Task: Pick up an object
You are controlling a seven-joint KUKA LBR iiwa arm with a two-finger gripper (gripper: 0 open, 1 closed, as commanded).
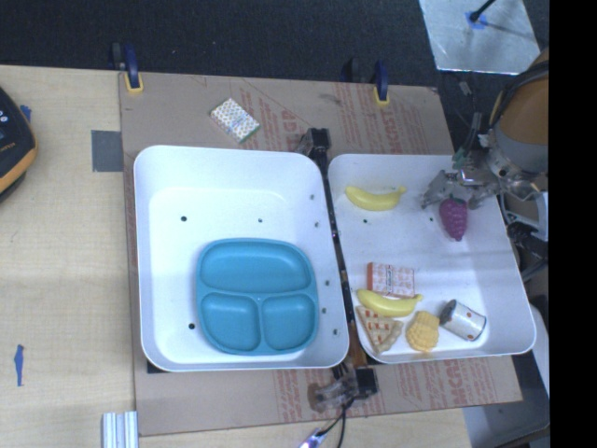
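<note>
My gripper [457,195] hangs over the far right part of the right bin [485,278], coming in from the right. Its fingers stand spread, so it is open. A purple grape bunch [453,220] lies on the bin floor right under it, its top end between the fingertips. Other pieces in this bin are a yellow banana [374,197] at the far left, a second banana [388,301], a red-and-white packet [391,277], a waffle-like wedge [377,328], a corn cob [423,330] and a small silver can [463,319] near the front.
The left bin [168,185] holds a blue divided plate [256,295]. The two bins' walls meet in the middle. A small patterned packet [234,119] lies on the cardboard behind the left bin.
</note>
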